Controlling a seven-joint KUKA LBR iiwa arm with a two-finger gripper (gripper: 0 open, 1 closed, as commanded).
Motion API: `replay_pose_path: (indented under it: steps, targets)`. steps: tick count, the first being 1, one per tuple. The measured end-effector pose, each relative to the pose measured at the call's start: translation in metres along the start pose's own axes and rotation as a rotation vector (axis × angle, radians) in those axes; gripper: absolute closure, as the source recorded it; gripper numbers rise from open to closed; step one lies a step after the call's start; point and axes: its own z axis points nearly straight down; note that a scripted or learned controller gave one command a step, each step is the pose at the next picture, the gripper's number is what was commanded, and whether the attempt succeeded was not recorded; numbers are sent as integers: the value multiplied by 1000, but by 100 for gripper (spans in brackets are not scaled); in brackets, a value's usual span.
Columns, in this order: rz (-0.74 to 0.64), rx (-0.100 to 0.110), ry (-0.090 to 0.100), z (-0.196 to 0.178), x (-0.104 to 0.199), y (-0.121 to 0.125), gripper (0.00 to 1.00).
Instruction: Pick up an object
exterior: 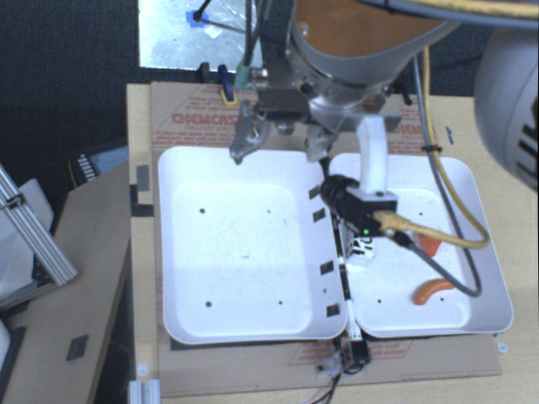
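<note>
My gripper point(280, 148) hangs over the far rim of the left bin point(227, 251), close to the divide between the two bins. Its two grey fingers point(244, 144) are spread wide apart, so it is open, with nothing between them. In the right bin point(472, 192) lies a curved orange piece point(433, 290) near the front. A second orange piece point(429, 246) sits a little farther back, partly behind a cable. A small white item with black marks point(362, 247) lies near the bin's left wall.
A black unit with a green light point(364, 210) on a white bracket hangs over the right bin, trailing yellow cables point(438, 238). Black clips point(327, 268) line the seam between the bins. Both bins rest on cardboard point(194, 116).
</note>
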Motion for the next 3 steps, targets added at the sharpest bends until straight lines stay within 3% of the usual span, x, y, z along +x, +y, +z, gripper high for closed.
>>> replay_pose_path:
  steps: [1, 2, 3]
  targets:
    - [0, -4, 2, -13, -3, 1, 100]
    - [-1, -3, 1, -12, -3, 1, 0]
    - [-5, -6, 3, -24, -2, 1, 100]
